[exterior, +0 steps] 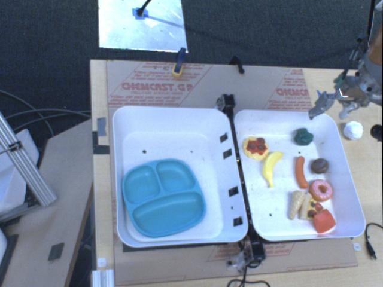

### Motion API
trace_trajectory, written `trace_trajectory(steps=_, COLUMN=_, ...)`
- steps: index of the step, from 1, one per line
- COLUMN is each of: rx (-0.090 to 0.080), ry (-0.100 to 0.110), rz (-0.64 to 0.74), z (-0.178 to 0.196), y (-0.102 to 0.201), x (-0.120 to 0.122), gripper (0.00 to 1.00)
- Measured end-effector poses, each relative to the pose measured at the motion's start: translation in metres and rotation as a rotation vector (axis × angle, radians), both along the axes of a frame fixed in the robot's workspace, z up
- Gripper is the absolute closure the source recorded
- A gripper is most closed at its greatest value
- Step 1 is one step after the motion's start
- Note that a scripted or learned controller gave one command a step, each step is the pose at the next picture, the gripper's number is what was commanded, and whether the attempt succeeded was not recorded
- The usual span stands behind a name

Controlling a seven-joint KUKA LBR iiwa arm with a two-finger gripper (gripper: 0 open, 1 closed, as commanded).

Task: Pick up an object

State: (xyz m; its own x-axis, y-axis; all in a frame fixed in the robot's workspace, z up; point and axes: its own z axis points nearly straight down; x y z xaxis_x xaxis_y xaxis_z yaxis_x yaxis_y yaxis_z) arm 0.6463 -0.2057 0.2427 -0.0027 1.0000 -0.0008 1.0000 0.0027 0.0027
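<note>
The right bin (347, 160) holds several toy foods: a yellow disc with red topping (255, 147), a banana (271, 167), a dark green lump (303, 137), an orange sausage (300, 172), a brown ball (319, 165), a pink donut (321, 190), a pale corn piece (296, 204) and a red piece (324, 221). My gripper (332, 107) hangs over the bin's far right corner, up and to the right of the green lump. Its fingers stand open with nothing between them.
The left bin (137, 127) holds a blue divided plate (163, 197). A white ball (353, 130) lies on the bench just outside the right bin's right wall. A black hinge strip (234, 166) runs between the bins.
</note>
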Motion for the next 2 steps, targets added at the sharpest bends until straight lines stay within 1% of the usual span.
trace_trajectory(steps=1, rx=0.004, ry=0.014, rz=-0.002, z=-0.162, y=0.001, x=-0.033, gripper=0.0)
trace_trajectory(steps=2, rx=-0.001, ry=-0.004, rz=0.0, z=-0.141, y=-0.001, x=-0.027, gripper=1.0)
